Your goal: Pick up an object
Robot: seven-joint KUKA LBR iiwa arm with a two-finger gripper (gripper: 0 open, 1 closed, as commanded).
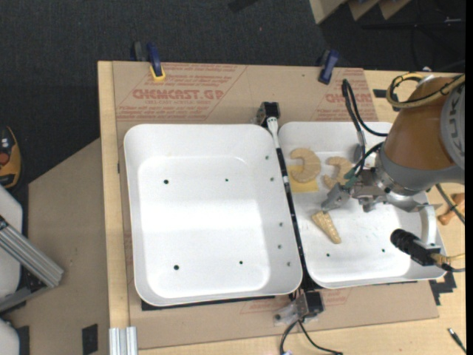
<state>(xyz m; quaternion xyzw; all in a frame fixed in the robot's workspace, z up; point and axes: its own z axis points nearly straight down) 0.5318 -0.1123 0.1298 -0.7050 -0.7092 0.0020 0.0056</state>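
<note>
Cone point(327, 225): one, tan, in the right bin point(369, 268), at 7 o'clock from my gripper point(347, 191) and clear of it. Three more tan pieces lie at 10 to 12 o'clock. Bins: two. My fingers stand spread, gripping nothing. Board print reads "CHEMCAST GP" point(177, 93).

The left bin point(199, 213) offers a wide bare floor with only its raised rim to cross. In the right bin point(362, 261), the near floor is open, but the middle is crowded: a tan ring piece point(303, 166), a curved tan piece point(338, 170) and a cone-shaped piece point(327, 225) lie close around the gripper point(341, 192). The arm point(421, 135) covers the far right corner.
</note>
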